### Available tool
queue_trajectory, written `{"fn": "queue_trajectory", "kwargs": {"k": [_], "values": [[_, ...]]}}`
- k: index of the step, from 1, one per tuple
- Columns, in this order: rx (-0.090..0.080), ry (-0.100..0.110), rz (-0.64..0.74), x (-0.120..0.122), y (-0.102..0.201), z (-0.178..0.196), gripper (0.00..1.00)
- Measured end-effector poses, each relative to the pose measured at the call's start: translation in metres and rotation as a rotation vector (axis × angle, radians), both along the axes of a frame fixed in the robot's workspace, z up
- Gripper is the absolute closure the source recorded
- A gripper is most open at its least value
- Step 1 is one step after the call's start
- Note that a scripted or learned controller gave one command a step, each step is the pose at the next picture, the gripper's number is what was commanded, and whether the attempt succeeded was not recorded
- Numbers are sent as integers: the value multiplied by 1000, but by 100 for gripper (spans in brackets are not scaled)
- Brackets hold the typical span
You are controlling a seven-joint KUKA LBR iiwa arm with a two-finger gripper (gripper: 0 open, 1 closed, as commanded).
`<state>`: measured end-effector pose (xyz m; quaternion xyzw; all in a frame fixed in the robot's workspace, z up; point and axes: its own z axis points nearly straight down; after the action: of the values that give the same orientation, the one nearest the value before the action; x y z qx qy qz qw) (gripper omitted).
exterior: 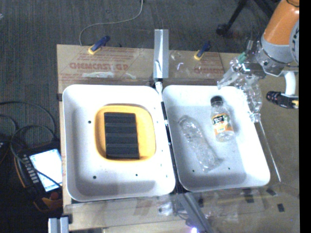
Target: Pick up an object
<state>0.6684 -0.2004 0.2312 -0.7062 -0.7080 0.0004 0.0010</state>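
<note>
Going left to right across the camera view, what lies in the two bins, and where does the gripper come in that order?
Yellow tray with black insert in the left bin → clear crushed bottle → labelled bottle with dark cap, both in the right bin → gripper, at that bin's far right corner.

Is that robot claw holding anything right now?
No, nothing sits between the fingers of the gripper. It hangs over the right bin's far corner, apart from the labelled bottle and the clear bottle.

Dark grey carpet [39, 18] surrounds a cardboard-topped bench [112, 64].
</note>
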Motion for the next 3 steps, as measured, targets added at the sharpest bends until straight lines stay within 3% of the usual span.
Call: {"fn": "queue_trajectory", "kwargs": {"k": [1,2,3], "values": [[1,-4,285,0,-19,-116,0],[-15,-29,375,-37,-7,-132,0],[-17,-32,453,-83,-14,-131,0]]}}
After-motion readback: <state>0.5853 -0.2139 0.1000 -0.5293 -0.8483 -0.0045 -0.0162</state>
